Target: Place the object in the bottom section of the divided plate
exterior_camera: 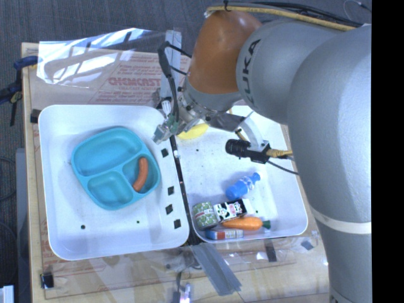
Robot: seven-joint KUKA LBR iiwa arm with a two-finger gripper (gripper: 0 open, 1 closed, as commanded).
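Currently: end effector (165, 130) positioned over the divider between the two bins, above the upper edge of the right bin (287, 223).

Finger opening cannot be determined, and no grasp is confirmed. A yellow object (196, 130), probably the task item, lies just beside the end effector on its right. The divided plate (113, 166) sits in the left bin (57, 232), down-left of the end effector, with a sausage (141, 173) in its right compartment.

"KUKA" on the arm (297, 87) — cardboard sheet (126, 81) print (reddish) unreadable.
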